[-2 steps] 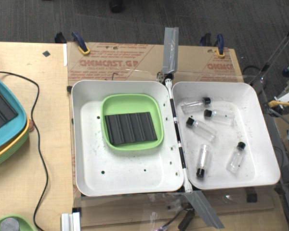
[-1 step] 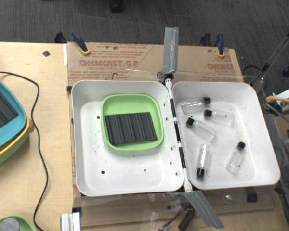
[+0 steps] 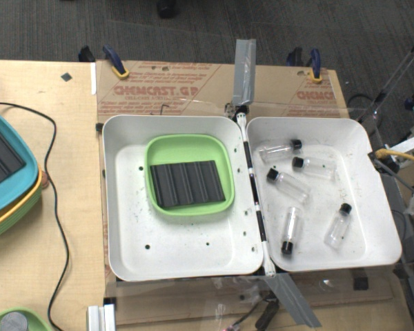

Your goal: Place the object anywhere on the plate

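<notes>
Right of the plate: five clear vials with black caps lie loose in the right bin (image 3: 372,185), all well apart from the green plate (image 3: 190,143).
Plate: it sits in the left bin (image 3: 124,219), toward that bin's far side, with a dark ribbed slab (image 3: 186,183) lying flat across its middle.
Task's thing: judged to be one of the vials, since none is on the plate yet. Whether the slab is part of the plate or a thing laid on it cannot be told.
Nearest vial to the plate: the slanted vial (image 3: 286,185), with its cap end pointing toward the plate and its body running away and nearer the camera.
Other vials: the upper vial (image 3: 279,150) and the second vial (image 3: 316,164) lie roughly crosswise, farther from the plate's near edge. The upright-lying vial (image 3: 288,229) has its cap at the near end. The outer vial (image 3: 338,226) lies farthest from the plate, with its cap at the far end.
Between vials and plate: the two bins' walls meet at the seam (image 3: 252,185), so any carry must lift over it.
Direction of the move: from the right bin leftward across the seam to the plate.
Gripper: whether it is apart or together cannot be told.
Bench: a black cable (image 3: 55,185) trails left of the plate, clear of the path.
</notes>
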